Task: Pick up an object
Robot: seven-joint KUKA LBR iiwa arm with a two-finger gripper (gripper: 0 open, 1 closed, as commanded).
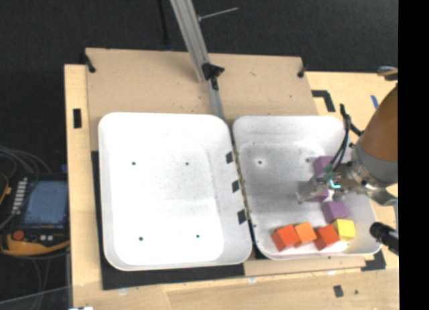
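The purple block [337, 209], judged light, stiff and best pinched across flat opposite faces, is seen in the right bin [281, 134] just below the tool [322, 189], whose opening cannot be told, with the yellow block [346, 227] and front wall crowding one side and open floor lying leftward.

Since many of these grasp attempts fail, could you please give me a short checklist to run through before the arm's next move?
1. Gripper is over the right bin: ok.
2. A target lies near it: ok, purple blocks sit just above and below the gripper.
3. An object is seen between the gripper's fingers: cannot tell, the view is too blurred there.
4. Other blocks sit apart from the gripper: ok, orange block, lighter orange block, red-orange block and yellow block lie along the bin's near edge.
5. Cable by the wrist is free of the bin: cannot tell.
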